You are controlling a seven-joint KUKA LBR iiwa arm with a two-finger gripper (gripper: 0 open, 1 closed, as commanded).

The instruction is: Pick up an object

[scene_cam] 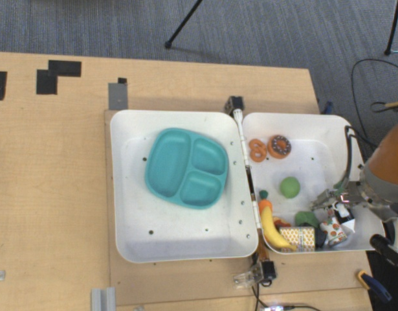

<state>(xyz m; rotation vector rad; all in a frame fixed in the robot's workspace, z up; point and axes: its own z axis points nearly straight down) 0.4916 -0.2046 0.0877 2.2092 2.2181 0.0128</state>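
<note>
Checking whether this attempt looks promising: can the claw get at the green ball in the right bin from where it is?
Probably yes. The green ball sits apart on bare bin floor, nothing over it, and the claw hangs just to its right in the same bin.

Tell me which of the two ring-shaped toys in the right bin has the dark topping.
The donut, the right one of the pair, farther from the divider. Its top is dark with speckles; the ring touching its left side is plain orange.

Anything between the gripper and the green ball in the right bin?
Nothing visible. The green ball sits alone on bare bin floor, and the gripper is just to its right with open floor between them. The clutter lies nearer the front wall.
</note>
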